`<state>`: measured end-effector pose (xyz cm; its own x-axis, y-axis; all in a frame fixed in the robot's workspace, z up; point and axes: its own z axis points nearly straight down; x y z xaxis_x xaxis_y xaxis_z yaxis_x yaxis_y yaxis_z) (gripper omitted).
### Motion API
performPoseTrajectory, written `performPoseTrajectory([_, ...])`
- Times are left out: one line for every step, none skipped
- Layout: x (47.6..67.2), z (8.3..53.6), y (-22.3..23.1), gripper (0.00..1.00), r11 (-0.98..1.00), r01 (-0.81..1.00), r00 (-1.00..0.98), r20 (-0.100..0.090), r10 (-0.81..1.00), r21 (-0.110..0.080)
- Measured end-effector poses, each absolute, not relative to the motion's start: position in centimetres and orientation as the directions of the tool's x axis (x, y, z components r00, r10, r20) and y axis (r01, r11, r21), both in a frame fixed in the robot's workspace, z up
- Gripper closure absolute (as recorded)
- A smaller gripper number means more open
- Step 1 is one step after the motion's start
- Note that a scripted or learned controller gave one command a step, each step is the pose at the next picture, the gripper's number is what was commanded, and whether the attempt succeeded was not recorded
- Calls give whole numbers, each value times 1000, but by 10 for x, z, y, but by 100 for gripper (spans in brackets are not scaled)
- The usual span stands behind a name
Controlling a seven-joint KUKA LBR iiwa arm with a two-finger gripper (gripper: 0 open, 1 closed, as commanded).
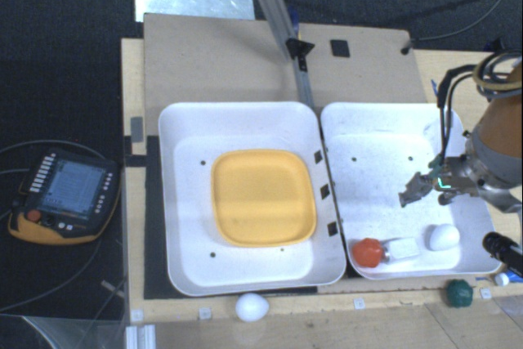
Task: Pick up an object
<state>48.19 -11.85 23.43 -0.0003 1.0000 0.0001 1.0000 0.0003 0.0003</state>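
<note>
White bins sit side by side on the table [376, 45]. Left bin [184, 176] carries a yellow plate [263, 197], roughly centred. Right bin [368, 135] has the pickables bunched along its near edge: red ball [368, 252], small white block [402, 248] touching it, white egg [443, 237] further right. Likely they've slid to the low side of the bin.

Gripper [418, 189] hangs over the right bin's middle, above and left of the egg, well apart from the ball. Nothing sits between its fingers that I can see; whether they're wide or narrow I can't tell, it's a dark blur from this angle.

Arm [498, 135] enters from the right and is cut off at the frame edge, cables looping over it. It also hides the bin's right wall.

Outside the bins: another white egg [252, 307] on the table's front edge, green ball [459, 293] at front right. Pendant [64, 196] lies off to the left.

Judgement: egg is the closest target.
</note>
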Motion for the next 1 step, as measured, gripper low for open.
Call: performPoseTrajectory([482, 234, -119, 0, 0, 1000, 0, 0, 1000, 0])
